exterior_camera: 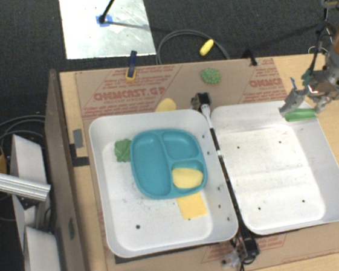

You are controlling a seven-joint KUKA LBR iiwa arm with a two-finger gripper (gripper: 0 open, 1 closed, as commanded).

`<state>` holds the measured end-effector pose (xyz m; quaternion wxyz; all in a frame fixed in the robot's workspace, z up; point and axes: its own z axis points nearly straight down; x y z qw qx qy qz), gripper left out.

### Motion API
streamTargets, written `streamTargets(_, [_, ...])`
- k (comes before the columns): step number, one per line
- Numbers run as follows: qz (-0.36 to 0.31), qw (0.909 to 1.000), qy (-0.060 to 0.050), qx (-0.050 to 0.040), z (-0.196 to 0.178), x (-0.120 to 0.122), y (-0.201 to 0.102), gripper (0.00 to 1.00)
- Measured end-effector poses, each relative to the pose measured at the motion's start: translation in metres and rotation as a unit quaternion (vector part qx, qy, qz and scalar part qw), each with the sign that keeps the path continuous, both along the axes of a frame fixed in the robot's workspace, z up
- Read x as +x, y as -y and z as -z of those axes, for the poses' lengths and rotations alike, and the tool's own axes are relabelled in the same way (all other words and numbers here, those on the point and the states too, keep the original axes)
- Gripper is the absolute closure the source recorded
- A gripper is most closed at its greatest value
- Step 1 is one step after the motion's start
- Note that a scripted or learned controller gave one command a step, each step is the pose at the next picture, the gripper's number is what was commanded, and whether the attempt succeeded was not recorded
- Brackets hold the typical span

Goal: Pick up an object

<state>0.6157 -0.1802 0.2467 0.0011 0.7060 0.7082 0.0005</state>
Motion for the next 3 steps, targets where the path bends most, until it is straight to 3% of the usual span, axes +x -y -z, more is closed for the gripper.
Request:
streamTargets(1, [-0.002, 1.0000, 0.002, -0.0002, -0.011, 0.001, 0.000, 1.00])
streamTargets(2, [-0.003, 1.0000, -0.002, 0.0016, 0.023, -0.015, -0.071, 1.00])
streamTargets(3, [-0.004, 1.0000, -0.003, 0.0026, 0.031, -0.078, -0.157, 1.00])
